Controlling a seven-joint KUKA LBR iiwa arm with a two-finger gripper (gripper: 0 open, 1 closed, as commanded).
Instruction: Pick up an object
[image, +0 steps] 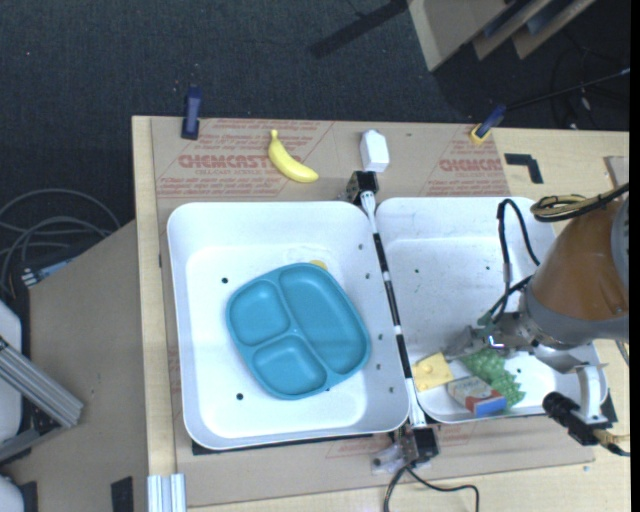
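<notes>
Two white bins (200, 300): one blue tray (296, 329), one banana (289, 160) outside.

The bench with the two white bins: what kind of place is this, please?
Probably a robotics lab set up for grasping trials. A grey and orange arm reaches over the right bin, toy-like items such as a banana and a blue divided plate serve as test objects, and loose cables lie on dark carpet.
</notes>
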